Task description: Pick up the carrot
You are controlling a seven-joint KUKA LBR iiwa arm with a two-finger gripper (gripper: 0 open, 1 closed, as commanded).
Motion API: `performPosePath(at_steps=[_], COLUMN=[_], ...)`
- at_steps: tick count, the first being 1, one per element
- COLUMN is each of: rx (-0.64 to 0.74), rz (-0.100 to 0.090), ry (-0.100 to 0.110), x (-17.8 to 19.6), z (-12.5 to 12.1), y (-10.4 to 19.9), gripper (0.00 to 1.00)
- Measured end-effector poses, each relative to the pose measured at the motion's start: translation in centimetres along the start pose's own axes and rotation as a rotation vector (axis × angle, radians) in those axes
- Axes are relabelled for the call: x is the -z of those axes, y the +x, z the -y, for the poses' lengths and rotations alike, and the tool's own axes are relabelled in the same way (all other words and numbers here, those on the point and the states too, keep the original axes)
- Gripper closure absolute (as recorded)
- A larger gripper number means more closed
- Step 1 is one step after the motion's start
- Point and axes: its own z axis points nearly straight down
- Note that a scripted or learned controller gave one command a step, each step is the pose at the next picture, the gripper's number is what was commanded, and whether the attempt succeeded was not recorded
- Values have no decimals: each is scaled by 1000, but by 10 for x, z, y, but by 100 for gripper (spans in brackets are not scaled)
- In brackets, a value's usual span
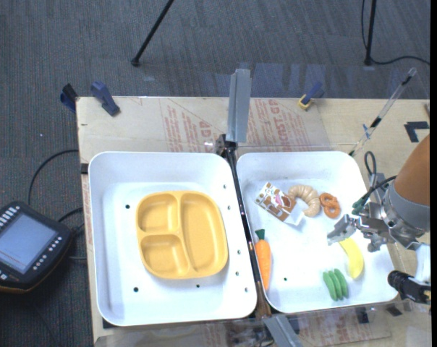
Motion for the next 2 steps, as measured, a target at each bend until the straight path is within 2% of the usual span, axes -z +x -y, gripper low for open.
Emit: performPosePath(at_steps=[1, 2], rx=[-168, -63], rz=[-2, -1], ry=[6, 5], x=[24, 29], z=[30, 31], y=[47, 125], gripper=[0, 0])
